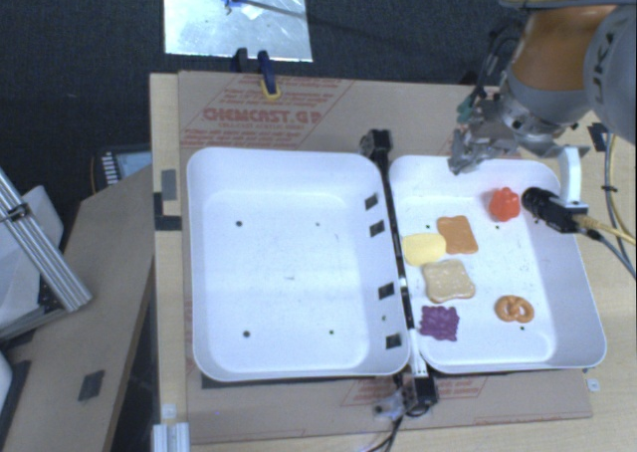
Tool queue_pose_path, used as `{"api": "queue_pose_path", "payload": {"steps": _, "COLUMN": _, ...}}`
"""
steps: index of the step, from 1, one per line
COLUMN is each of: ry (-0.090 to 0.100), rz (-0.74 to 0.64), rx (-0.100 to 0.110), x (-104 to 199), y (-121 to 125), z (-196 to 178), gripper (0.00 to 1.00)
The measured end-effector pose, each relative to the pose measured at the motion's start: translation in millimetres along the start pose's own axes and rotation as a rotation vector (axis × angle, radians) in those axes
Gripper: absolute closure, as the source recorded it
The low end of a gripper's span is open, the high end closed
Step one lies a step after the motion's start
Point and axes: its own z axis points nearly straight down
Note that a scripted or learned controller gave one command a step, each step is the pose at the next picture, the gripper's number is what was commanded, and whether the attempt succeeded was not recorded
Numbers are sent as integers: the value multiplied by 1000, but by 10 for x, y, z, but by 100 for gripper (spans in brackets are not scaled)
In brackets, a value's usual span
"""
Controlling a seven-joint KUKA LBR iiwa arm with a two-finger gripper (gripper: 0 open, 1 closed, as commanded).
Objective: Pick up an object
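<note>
A brown bench bears two white bins side by side.

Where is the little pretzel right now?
The pretzel lies in the right bin, near its front right corner, right of the toast.

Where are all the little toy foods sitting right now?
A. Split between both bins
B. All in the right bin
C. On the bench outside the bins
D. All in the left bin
B: the red piece, orange slab, yellow piece, toast, purple grapes and pretzel all lie in the right bin, none elsewhere.
</note>
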Motion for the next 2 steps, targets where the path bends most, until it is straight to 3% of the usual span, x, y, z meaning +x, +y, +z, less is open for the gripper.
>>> {"api": "queue_pose_path", "payload": {"steps": 1, "ry": 0, "rz": 12, "rx": 22, "x": -163, "y": -708, "z": -48, "gripper": 100}}
{"api": "queue_pose_path", "payload": {"steps": 2, "ry": 4, "rz": -2, "rx": 16, "x": 672, "y": -427, "z": -354, "gripper": 100}}
